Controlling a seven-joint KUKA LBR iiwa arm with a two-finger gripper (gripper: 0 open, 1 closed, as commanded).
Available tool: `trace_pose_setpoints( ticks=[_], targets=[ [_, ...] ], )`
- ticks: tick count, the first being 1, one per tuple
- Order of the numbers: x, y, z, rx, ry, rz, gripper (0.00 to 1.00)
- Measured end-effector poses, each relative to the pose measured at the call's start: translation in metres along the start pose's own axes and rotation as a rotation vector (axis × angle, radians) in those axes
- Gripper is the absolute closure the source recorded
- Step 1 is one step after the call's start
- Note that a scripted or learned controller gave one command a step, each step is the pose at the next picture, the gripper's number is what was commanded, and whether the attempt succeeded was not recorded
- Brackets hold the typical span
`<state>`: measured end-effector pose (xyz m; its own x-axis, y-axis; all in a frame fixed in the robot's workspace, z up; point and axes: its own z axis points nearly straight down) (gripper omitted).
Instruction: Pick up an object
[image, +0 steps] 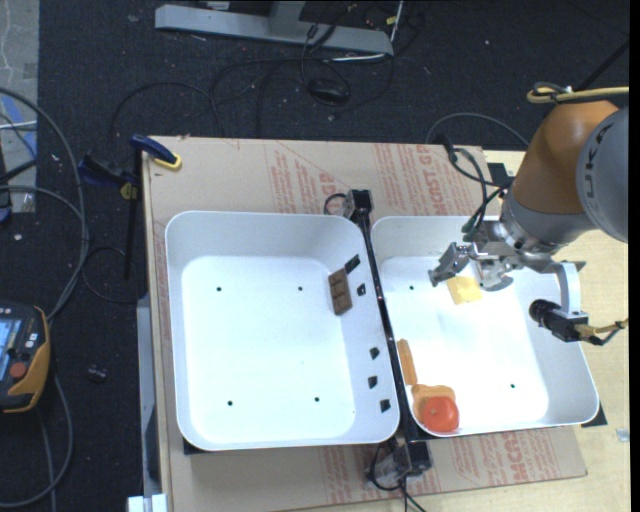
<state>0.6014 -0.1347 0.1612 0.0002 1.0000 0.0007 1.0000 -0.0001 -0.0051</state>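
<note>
camera view | yellow block (464, 290) just below fingers (447, 267) | right bin (560, 405)

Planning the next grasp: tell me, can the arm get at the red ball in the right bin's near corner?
Probably yes. The red ball lies uncovered from above, though it sits tight in the right bin's corner beside an orange stick, which could crowd the gripper.

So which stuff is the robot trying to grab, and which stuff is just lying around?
For the job:
- gripper, over the right bin
- yellow block, just under the gripper
- red ball and orange stick, in the right bin's near corner
- brown block, in the left bin

Just lying about:
- blue and yellow clamp at the bench corner
- cables on the floor
</note>
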Motion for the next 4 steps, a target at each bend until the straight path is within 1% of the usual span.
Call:
trace_pose_setpoints(
  ticks=[1,2,3,4],
  targets=[
    [-0.001,0.006,0.059,-0.003,-0.001,0.000,0.00],
    [-0.001,0.006,0.069,-0.004,-0.001,-0.001,0.00],
    [-0.001,0.007,0.058,-0.007,-0.001,0.000,1.00],
    [-0.005,0.005,0.015,-0.008,-0.001,0.000,1.00]
  ],
)
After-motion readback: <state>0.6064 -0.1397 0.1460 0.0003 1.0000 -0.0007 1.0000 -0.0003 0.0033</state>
